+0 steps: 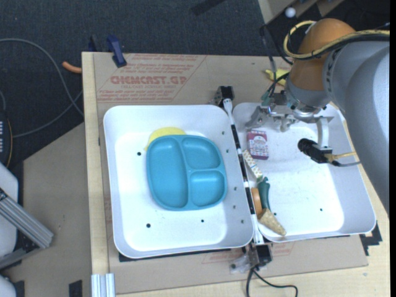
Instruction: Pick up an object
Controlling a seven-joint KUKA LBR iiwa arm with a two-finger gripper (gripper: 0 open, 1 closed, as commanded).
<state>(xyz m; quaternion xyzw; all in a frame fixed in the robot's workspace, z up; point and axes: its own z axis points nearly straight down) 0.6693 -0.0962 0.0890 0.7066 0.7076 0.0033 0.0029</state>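
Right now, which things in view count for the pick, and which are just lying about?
For the pick: blue plate and yellow thing in left bin; purple packet, green-handled tool and tan piece in right bin.
Lying about: blue clip on the bench, black clamp where the bins meet.

Tan, red-lettered bench (154, 73) under two white bins: view-left bin (117, 166), view-right bin (349, 218), side by side.

1. A yellow thing (167, 131) shows as a mere sliver at the blue plate's (185, 171) 11 o'clock edge; the rest lies beneath.
2. The arm (365, 91), cut off at 3 o'clock, covers the right bin's (309, 197) 1 o'clock corner.
3. The packet's (257, 145) print is too small to read.
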